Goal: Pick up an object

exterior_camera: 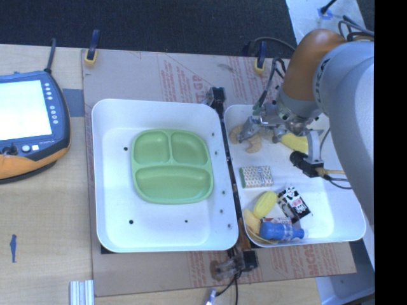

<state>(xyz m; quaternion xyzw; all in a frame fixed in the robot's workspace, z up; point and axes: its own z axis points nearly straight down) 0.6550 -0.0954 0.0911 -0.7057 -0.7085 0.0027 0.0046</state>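
One tan object (252, 143) just below gripper (261, 124), touching or not unclear; finger state unclear.

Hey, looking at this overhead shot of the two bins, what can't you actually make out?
- Gripper: blurred and small; open or shut is unclear.
- Tan object below it: shape indistinct, contact with the fingers unclear.
- Yellow object: partly covered by the arm.
- Right bin: far side hidden under the arm.
- Black-and-white item: print too small.
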